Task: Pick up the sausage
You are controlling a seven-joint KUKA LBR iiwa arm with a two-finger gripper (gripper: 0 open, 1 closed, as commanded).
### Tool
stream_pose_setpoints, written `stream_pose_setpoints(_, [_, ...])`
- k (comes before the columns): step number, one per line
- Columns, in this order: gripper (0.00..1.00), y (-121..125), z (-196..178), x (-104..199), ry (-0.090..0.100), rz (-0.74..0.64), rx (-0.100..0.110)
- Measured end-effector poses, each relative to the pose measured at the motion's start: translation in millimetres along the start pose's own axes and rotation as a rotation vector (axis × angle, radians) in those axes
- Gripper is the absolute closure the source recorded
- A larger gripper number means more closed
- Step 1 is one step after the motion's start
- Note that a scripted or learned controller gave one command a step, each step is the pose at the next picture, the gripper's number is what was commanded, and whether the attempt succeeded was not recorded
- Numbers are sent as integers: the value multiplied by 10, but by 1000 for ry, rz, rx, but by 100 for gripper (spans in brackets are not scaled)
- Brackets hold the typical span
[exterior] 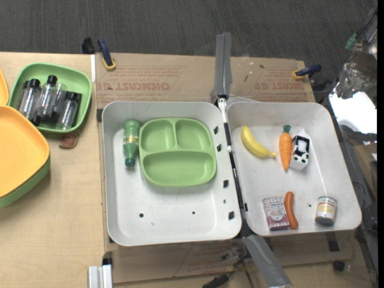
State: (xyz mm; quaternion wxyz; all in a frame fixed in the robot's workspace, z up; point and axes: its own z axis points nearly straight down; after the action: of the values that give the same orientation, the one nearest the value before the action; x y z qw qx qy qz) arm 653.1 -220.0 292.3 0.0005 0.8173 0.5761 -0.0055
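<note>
sausage (291, 209): lower centre of the right bin (339, 134), lying lengthwise, untouched.
neighbour: small pink box (275, 213) just beside it on the left, maybe touching; a closing finger could catch or shove the box, or lift both.
can (325, 210): near on the right, prob. enough room.
carrot (285, 150): similar shape and colour, upper in same bin; risk of wrong target.
pincer: can't tell its state; arm hardware at upper right edge is too unclear.
</note>
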Motion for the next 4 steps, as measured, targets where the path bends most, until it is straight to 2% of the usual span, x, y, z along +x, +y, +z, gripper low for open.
stream_pose_setpoints(4, [100, 11, -306, 7, -9, -9, 7])
